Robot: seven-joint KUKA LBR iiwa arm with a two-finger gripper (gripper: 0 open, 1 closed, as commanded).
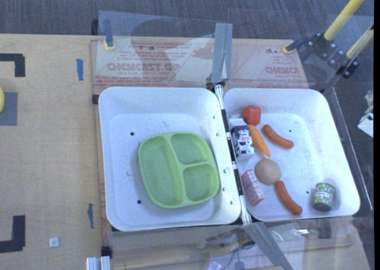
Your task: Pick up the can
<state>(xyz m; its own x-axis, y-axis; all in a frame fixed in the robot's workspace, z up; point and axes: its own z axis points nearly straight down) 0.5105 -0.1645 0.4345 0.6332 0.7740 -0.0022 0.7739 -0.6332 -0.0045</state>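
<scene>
The can (323, 196) is small, with a green label and a pale lid. It stands upright in the front right corner of the right bin (312, 144), close to the bin's wall. An orange-red sausage (288, 197) lies just to its left, a small gap apart from it.
The right bin also holds a red pepper (251, 114), a carrot (259, 140), a second sausage (278, 136), a tan round vegetable (268, 171), a reddish carton (253, 187) and a black-and-white box (241, 140). A green divided plate (178, 169) lies in the left bin (148, 108).
</scene>
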